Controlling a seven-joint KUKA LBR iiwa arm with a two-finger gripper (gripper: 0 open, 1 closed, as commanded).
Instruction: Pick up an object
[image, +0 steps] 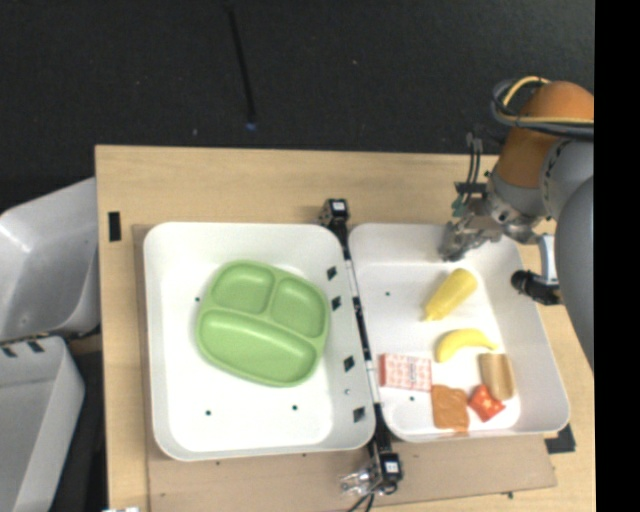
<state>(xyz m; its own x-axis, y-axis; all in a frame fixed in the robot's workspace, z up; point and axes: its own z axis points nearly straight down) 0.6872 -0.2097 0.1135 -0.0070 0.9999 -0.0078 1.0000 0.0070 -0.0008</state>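
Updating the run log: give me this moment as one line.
gripper: above right bin back edge, nothing seen held | nearest: corn | also: banana, hot dog | left bin: green plate

Two bins (160, 300), one plate (262, 322), six foods (449, 293).

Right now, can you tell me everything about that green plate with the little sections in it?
The green plastic-looking divided plate is a rounded tray with three compartments: two smaller ones along its upper side and one long one along its lower side, split by raised ridges. Nothing lies in the compartments. It rests flat, turned at a slant, near the middle of the left white bin, touching only the bin's floor. The gripper is far off, over the other bin.
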